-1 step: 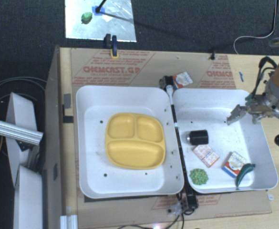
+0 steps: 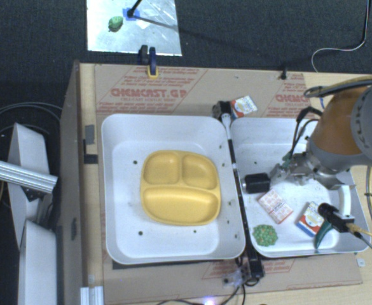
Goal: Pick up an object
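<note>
The right bin (image 2: 262, 138) holds several small objects. A black block (image 2: 257, 183) lies by its left wall, with a pink-and-white packet (image 2: 275, 206) just below it. A green round piece (image 2: 265, 234) sits at the front. A red, white and blue box (image 2: 311, 218) and a dark tool with a green tip (image 2: 332, 222) lie at the front right. My gripper (image 2: 286, 170) hangs low over the bin's middle, just right of the black block and apart from it. Nothing shows in its grasp.
The left bin (image 2: 119, 170) holds a yellow divided plate (image 2: 179, 187). A small printed packet (image 2: 244, 105) lies on the cardboard behind the bins. A clamp (image 2: 149, 60) and a shiny sheet (image 2: 141, 24) are at the back. The arm's orange band (image 2: 336, 127) overhangs the right bin.
</note>
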Action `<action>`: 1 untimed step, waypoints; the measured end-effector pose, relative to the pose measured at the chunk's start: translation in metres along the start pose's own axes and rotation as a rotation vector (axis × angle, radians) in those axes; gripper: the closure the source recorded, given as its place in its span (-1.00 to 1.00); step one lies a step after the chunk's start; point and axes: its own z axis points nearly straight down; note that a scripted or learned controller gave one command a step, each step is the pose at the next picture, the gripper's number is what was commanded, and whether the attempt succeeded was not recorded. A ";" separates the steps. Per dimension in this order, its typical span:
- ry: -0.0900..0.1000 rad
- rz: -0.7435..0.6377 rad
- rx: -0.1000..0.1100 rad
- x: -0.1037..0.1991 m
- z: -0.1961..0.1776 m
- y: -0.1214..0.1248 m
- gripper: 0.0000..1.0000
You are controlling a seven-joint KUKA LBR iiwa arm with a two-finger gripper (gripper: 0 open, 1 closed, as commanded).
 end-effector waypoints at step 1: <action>0.010 -0.003 0.006 0.033 -0.030 -0.012 -1.00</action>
